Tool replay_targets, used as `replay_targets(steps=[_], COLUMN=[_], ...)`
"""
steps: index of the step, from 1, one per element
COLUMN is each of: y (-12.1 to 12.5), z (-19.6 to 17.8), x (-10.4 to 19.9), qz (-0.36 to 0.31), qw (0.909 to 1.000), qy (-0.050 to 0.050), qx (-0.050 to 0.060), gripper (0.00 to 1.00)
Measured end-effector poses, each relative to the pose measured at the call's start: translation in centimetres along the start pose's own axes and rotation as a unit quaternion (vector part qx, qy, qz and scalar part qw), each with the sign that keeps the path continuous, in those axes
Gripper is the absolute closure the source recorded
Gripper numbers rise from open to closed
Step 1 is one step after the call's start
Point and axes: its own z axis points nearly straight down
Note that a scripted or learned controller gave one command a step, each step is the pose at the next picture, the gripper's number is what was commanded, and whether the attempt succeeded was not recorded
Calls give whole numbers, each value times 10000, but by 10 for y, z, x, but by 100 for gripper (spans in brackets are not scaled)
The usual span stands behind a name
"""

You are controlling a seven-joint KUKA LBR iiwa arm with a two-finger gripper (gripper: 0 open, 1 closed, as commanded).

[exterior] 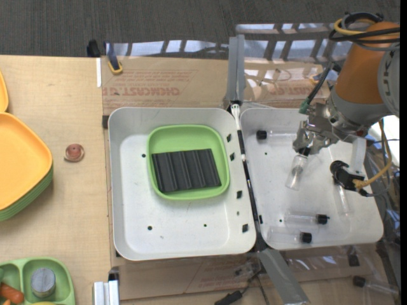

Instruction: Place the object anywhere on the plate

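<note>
Seemingly, gripper (304,146) pinches top of clear tube (295,171) over right bin (273,234); contact blurred. Risk: slick tube slips loose before reaching green plate (219,138), whose dark ribbed block (186,169) leaves little bare surface.

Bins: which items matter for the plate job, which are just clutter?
Job:
- green plate, left bin, with a dark ribbed block on it
- clear tube, right bin, just below the gripper

Lying about:
- yellow plates
- small red knob
- green divided tray
- other clear tubes in right bin
</note>
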Motion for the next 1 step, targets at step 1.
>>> replay_targets(steps=[1], y=[-32], z=[52], x=[-9], qz=[-673], qw=[9977], qy=[4], qx=[6], gripper=[100])
